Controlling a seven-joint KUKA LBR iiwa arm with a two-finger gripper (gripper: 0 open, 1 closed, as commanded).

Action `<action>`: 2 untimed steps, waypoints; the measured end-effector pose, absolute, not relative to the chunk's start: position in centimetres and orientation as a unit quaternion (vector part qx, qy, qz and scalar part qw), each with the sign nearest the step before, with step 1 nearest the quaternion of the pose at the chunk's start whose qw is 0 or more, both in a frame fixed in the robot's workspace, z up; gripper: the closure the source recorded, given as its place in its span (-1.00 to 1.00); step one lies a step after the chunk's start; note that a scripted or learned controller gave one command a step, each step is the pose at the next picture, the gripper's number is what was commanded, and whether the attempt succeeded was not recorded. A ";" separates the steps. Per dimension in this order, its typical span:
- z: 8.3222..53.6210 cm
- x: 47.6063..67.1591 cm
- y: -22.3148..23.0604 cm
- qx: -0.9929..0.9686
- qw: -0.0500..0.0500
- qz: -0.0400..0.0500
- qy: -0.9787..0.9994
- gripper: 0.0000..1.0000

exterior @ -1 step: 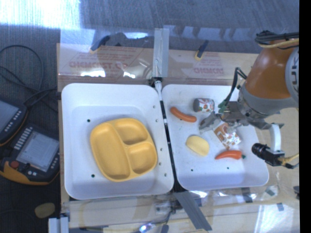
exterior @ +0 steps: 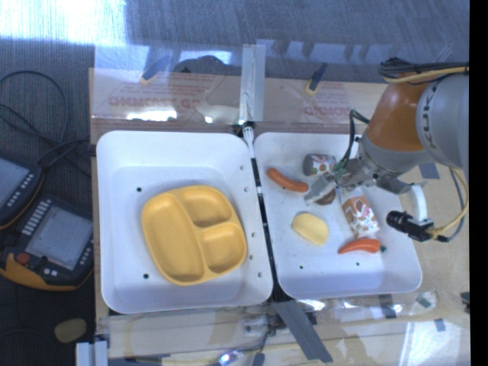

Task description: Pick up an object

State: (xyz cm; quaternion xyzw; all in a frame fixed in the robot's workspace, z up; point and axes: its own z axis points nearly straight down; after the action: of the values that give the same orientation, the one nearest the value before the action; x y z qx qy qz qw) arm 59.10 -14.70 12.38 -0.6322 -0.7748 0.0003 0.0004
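Note:
My gripper [exterior: 323,188] is low in the right bin [exterior: 396,279], near its middle, with the grey arm and its orange band [exterior: 396,124] reaching in from the right. A small dark brown object [exterior: 328,198] lies right under the gripper tip, partly hidden by it. Just left of the tip is an orange-red sausage [exterior: 287,180]. A small printed can [exterior: 319,163] sits right behind the tip. A second printed can [exterior: 361,215] lies to the right, a pale yellow lump [exterior: 310,228] in front, and an orange carrot [exterior: 359,245] front right.
The left bin [exterior: 122,174] holds a yellow divided plate [exterior: 194,232]. A raised rim [exterior: 259,204] separates the two bins. A black cable plug [exterior: 402,223] hangs over the right bin's right side. A teach pendant [exterior: 46,239] lies off the bench at far left.

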 end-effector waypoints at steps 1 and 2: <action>12.9 59.1 -14.7 -0.632 0.003 0.001 -0.775 1.00; 9.1 52.3 -13.5 -0.669 -0.009 -0.005 -0.743 1.00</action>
State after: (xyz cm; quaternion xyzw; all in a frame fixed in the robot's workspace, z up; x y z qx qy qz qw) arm 52.25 -13.54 9.13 -0.6695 -0.7428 -0.0045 -0.0087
